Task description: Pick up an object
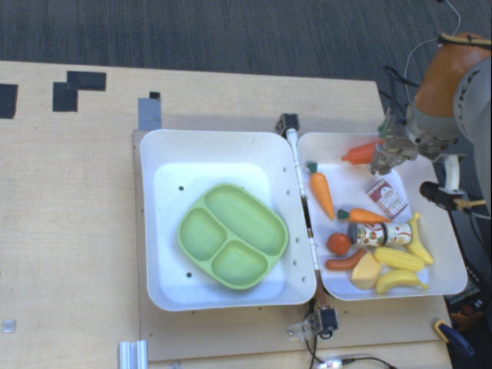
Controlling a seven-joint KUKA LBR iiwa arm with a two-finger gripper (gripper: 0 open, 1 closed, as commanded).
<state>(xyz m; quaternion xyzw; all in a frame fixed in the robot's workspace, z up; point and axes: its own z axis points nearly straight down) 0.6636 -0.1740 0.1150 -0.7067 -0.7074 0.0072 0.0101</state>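
Tabletop (69, 206) carries two white bins: the left bin (154, 229) holds a green divided plate (233, 235), the right bin (453, 275) a heap of toy food. Above its far corner hangs the claw (387, 158), just beside an orange-red pepper (359, 154); how wide it stands I cannot tell. The step looks like the approach. Next the claw must lower squarely over the pepper before gripping.

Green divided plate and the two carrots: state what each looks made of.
Green plate: probably moulded plastic, with an even pale colour, a soft satin sheen and rounded compartment walls. Carrots: likely plastic toy food, with flat uniform orange and smooth skin; the image is too coarse to rule out rubber.
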